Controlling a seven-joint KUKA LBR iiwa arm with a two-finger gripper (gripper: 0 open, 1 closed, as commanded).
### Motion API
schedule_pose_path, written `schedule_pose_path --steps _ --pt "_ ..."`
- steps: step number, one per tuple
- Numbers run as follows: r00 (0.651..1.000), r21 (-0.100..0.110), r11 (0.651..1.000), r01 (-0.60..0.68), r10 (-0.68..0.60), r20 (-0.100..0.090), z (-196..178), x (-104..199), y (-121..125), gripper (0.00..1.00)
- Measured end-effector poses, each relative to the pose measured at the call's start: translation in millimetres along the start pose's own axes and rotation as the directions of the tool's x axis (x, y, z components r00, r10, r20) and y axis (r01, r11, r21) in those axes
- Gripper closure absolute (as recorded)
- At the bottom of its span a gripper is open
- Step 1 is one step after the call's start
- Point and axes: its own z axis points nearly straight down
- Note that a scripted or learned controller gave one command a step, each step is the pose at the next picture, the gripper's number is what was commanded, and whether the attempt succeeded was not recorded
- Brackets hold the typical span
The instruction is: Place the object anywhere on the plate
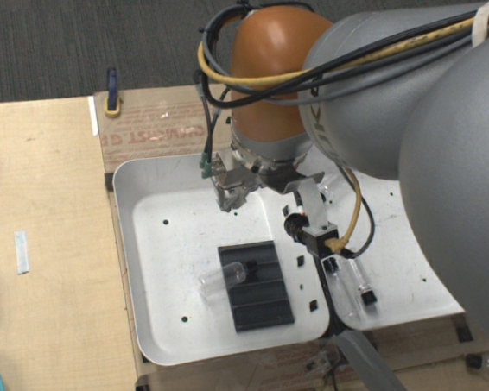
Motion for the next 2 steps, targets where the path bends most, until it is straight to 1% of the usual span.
schedule_pose_path --steps 1,2 --pt "0.997 -0.003 0.997 -0.083 0.083 -0.003 -37.0 44.2 -20.1 1.00" --pt "1.000 -0.002 1.000 -0.026 0.026 -0.003 8.1 58.4 -61.2 1.00"
